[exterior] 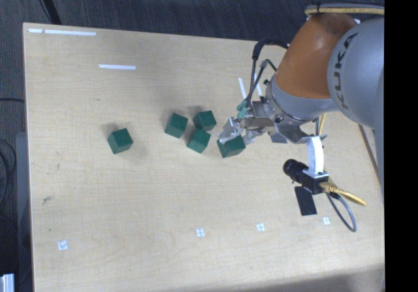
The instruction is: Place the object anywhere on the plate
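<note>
**Arm low over a cluster of green cubes**

The pale wooden surface (130, 219) spans nearly the whole view. From the right reaches the grey arm (353, 68) with its orange band, its wrist bent down toward the middle of the surface. The gripper (230, 132) sits low at a green cube (231, 147), touching or just above it; whether the fingers are spread or closed on it cannot be told. Three more green cubes (193, 129) cluster just left of it, near one another. A fifth green cube (120, 140) lies well apart, farther left.
</note>
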Controlling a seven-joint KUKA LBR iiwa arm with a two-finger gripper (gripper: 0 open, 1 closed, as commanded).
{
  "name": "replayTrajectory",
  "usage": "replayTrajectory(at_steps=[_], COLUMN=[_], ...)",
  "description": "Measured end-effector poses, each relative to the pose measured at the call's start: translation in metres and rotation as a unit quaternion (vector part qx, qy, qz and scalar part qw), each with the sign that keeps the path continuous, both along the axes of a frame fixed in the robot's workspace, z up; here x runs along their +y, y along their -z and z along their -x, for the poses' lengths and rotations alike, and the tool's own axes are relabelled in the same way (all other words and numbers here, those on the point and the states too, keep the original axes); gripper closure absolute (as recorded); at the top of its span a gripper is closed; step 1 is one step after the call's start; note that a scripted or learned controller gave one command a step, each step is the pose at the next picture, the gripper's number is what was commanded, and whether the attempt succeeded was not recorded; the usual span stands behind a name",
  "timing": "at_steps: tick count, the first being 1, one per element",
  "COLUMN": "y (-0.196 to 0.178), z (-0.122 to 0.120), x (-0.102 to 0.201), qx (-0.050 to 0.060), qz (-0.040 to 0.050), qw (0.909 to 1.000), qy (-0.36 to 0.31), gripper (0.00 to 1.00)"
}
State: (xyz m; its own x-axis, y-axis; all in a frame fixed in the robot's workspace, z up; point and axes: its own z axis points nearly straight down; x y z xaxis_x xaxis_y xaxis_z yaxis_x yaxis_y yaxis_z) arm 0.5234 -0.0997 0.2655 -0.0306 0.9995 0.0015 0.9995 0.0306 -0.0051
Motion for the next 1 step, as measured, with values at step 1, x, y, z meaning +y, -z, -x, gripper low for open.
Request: replayTrajectory(at_steps=[1], y=[-0.0016], z=[-0.0848], x=[-0.0625], qx=[-0.001], qz=[0.0005], qw=[0.9964], qy=[-0.085], gripper=[1.00])
